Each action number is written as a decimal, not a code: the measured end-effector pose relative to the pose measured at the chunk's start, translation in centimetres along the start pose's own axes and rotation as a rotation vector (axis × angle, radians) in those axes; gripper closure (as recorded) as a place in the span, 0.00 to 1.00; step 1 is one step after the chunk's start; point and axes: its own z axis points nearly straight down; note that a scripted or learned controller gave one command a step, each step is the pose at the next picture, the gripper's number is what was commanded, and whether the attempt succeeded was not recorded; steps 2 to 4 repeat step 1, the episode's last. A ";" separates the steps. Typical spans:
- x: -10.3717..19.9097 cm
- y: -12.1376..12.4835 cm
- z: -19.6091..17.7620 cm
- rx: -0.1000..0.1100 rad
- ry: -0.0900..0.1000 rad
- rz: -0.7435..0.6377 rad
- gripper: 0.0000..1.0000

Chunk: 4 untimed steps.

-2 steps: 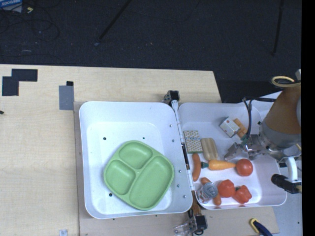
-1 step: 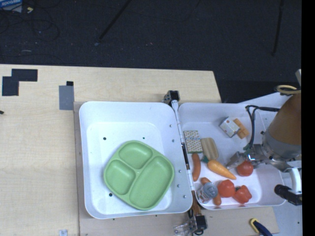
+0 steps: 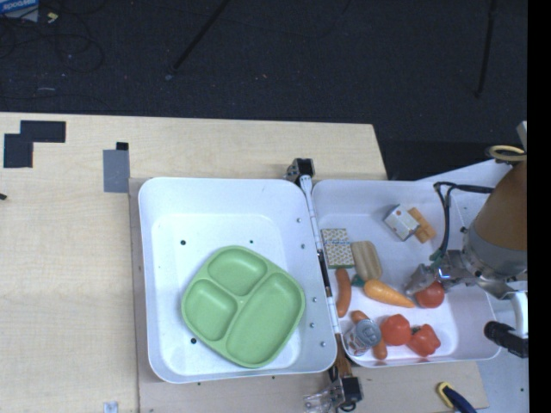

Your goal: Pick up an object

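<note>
Toy food crowds my right bin's (image 3: pixel 448 198) near half: carrot (image 3: pixel 388 295), tomato (image 3: pixel 430 296), peppers (image 3: pixel 410 333). Its far corner lies open. A green divided plate (image 3: pixel 243 306) fills the left bin (image 3: pixel 172 205).

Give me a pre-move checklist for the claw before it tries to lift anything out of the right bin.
1. Claw is down inside the right bin: ok.
2. A target lies at the claw: the red tomato-like piece sits right against it: ok.
3. The target is actually between the claw's tips: cannot tell.
4. Room around the target: the orange carrot lies close on the side toward the left bin, so it may get nudged: not ok.
5. The black cable by the wrist hangs free of the toys: ok.
6. Left bin holds the green divided plate, away from the arm: ok.
</note>
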 end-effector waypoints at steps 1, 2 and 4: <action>6.7 -2.2 -13.1 0.001 -0.003 -0.008 1.00; 6.7 -2.2 -13.1 0.001 -0.003 -0.008 1.00; 6.7 -2.2 -13.1 0.001 -0.003 -0.008 1.00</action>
